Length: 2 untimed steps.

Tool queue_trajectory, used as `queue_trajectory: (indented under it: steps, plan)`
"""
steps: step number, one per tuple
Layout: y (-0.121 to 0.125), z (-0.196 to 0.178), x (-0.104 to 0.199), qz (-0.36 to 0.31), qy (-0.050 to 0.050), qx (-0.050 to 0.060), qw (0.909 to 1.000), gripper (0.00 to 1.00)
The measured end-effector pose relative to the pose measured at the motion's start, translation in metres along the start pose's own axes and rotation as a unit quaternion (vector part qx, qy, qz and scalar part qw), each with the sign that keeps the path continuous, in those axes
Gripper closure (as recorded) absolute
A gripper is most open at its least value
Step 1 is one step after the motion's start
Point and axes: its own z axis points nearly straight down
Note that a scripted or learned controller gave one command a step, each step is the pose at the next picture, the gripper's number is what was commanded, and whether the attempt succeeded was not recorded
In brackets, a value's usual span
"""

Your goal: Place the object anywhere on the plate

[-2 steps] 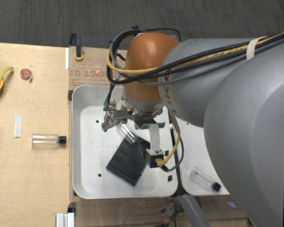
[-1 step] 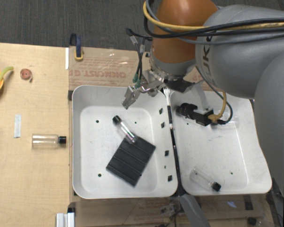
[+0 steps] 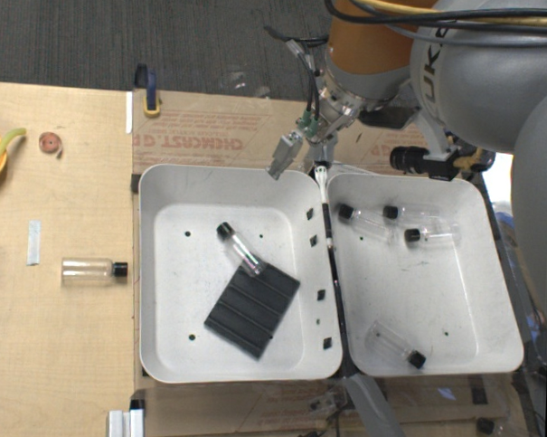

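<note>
The hand (image 3: 299, 151) hovered above the bins' far rims at twelve o'clock; its state could not be determined. The vial (image 3: 239, 246) lay in the left bin (image 3: 159, 344), one end resting on the black plate (image 3: 252, 309). Risk: the round vial may roll off.

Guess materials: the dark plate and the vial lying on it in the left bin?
Plate: likely matte black plastic or rubber; dull, no glare, with parallel ridges across it. Vial: clear glass or plastic, can't tell which; see-through body with a black cap, probably plastic.
</note>
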Motion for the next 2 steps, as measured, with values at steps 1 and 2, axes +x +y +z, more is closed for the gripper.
queue_trajectory:
  steps: [1,2]
  plan:
    - [-0.027,-0.102,-0.020,-0.070,0.000,0.000,0.9976,0.00]
    - [-0.086,-0.136,-0.074,-0.119,-0.001,-0.001,0.9930,0.00]
